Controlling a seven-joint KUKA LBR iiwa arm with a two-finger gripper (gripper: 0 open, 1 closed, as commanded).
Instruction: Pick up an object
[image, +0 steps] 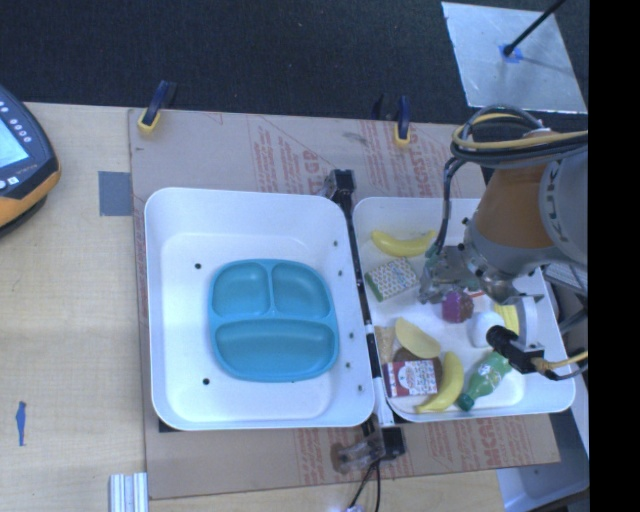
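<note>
Hovering low in the right bin (560, 400), the gripper (448, 288) sits just at 9 o'clock of a small purple object (458, 306), nearly touching it; whether it is open or closed cannot be told.

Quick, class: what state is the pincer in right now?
Pincer: low in the right bin, beside a small purple object; open or closed cannot be told.

Divided plate (273, 320) in left bin (170, 300)
</note>
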